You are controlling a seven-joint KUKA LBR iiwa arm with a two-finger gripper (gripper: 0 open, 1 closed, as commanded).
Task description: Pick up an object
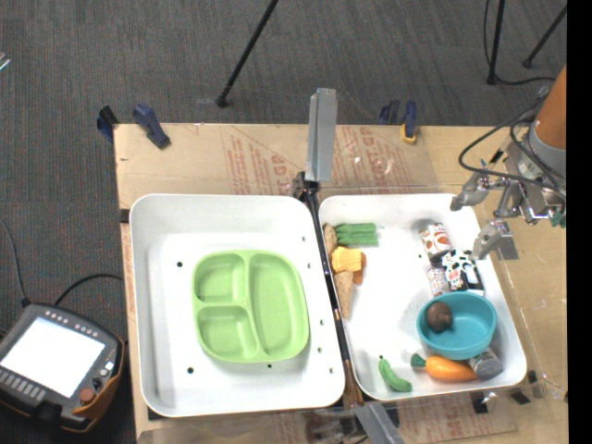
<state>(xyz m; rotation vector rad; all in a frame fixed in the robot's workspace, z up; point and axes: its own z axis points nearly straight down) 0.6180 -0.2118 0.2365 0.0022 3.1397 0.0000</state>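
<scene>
Gripper [490, 218] at right edge of frame, above right bin [393, 336]; jaw state cannot be told; arm cut off; blue bowl [467, 331] half-hides carrot [448, 369].

I take the bowl [457, 326] in the right bin [393, 331] as my marker: a small round item [438, 315] sits in it, a carrot [445, 368] lies just before it, two cans [442, 255] just behind. Far to its left, the divided plate [250, 305] rests in the left bin [162, 340]. The pincer [491, 218] hangs behind the bowl, at the bin's rear right rim.
</scene>
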